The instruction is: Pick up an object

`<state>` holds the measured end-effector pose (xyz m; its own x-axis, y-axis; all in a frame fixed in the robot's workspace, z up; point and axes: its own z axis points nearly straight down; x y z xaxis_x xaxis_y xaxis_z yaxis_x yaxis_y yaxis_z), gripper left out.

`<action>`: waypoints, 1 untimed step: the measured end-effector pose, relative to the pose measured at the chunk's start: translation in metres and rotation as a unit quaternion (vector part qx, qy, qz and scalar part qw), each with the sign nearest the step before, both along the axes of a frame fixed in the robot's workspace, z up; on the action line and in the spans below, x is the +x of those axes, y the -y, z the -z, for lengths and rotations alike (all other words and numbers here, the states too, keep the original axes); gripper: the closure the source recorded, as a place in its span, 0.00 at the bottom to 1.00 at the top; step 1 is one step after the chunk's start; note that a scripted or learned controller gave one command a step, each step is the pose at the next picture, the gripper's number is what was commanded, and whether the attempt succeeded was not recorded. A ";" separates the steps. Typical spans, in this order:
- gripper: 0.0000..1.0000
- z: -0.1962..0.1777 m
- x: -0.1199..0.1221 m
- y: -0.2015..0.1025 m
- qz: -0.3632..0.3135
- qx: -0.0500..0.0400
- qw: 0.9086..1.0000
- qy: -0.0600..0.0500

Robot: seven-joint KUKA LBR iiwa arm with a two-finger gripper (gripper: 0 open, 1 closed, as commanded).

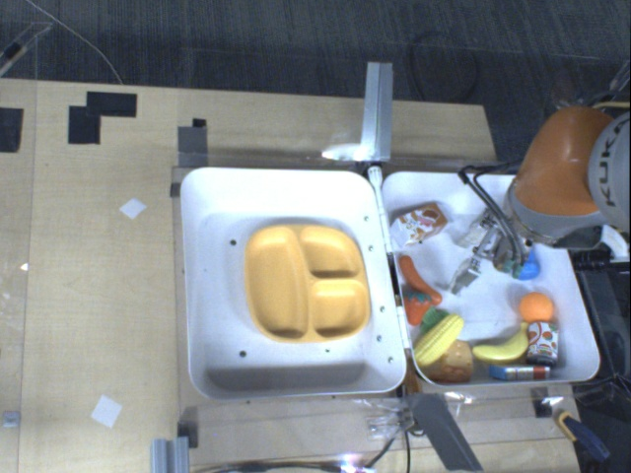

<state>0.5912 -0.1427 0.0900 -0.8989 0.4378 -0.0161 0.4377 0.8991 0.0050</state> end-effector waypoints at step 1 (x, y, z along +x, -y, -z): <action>0.00 -0.015 -0.067 -0.004 0.074 0.002 0.997 -0.005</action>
